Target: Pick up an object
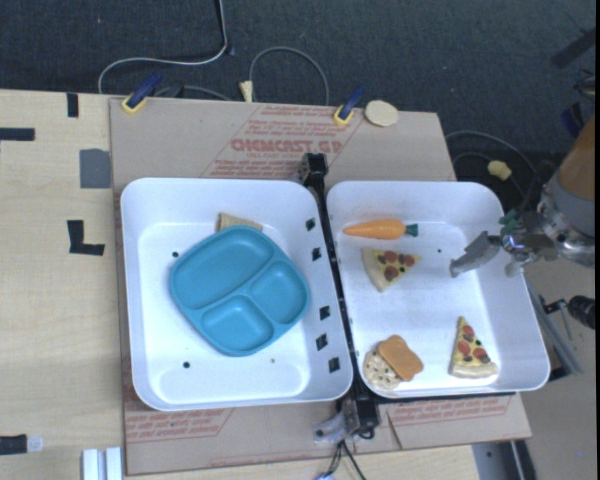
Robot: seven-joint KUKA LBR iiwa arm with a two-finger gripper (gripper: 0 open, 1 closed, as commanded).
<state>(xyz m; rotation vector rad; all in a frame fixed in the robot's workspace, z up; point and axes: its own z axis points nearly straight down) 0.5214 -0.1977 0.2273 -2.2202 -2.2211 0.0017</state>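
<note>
In the right bin (510, 298), at its right rim and toward the far end: the gripper (472, 258), carried on the grey arm (570, 218) that reaches in over that rim. One dark finger (470, 259) slants down and leftward into the bin. Whether the fingers are apart or together cannot be told at this slant, and nothing is seen between them.

Contents, placed from the gripper:
- Pizza slice (390, 267), left of the gripper at about the same depth of the bin, near but apart. Its point lies toward the near-left and its crust toward the far-right, so its long axis runs at a slant to the finger.
- Carrot (378, 230), left and a little farther back, long axis across the bin, green end toward the gripper.
- Second pizza slice (472, 351), straight toward the near edge from the gripper, point facing the gripper.
- Cookie and toast (392, 362), touching, at the near-left corner, well apart from the gripper.

Judgement: nothing is lifted yet. The first slice is the likeliest pick, calling for a short move left and down.

Left bin (145, 368): blue divided plate (240, 290).
</note>
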